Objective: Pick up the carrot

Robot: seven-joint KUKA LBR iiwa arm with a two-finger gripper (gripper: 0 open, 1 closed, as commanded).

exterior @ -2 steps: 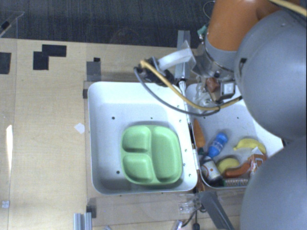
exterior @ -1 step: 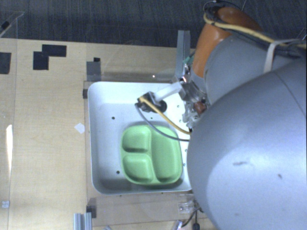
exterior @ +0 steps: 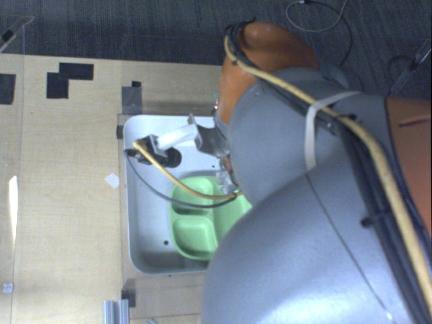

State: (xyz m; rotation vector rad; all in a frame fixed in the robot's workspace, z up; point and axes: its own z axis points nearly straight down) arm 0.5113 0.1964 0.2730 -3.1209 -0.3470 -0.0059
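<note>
Claw (exterior: 224, 174): low over the white bin (exterior: 138, 208), at the upper edge of a green dish (exterior: 196, 238). It is seen from above and largely masked by the wrist, so released or clenched: cannot tell.

Carrot: position cannot be told. The arm (exterior: 324, 214) covers the right part of the bin. The orange at top centre is the arm's own band (exterior: 270, 49).

Green dish: pale green, rounded corners, moulded into compartments. One squarish compartment lies nearest the bin's lower wall; a second lies above it, under the claw. The dish rests flat on the bin floor, toward the lower right of the bin as seen. Its right side runs under the arm. A small dark speck (exterior: 167, 243) sits on the white floor just beside the dish's lower-left corner.

Bin: shallow, rounded corners; left wall and lower-left corner plain to see. One grey metal bracket (exterior: 133, 98) stands outside the upper-left corner, another (exterior: 115, 309) below the lower-left corner.

Arm: grey, bulky, reaching in from the right. A cable bundle runs along it, held by a pale strap (exterior: 312, 130).

Bench (exterior: 67, 248): pale wood. There is a black stepped mark (exterior: 67, 78) at upper left and a second black mark (exterior: 5, 88) at the left edge. A small white scrap (exterior: 111, 179) lies near the bin's left wall.

Beyond the bench: dark floor (exterior: 135, 12), with a thin cable loop (exterior: 317, 12) lying on it.
</note>
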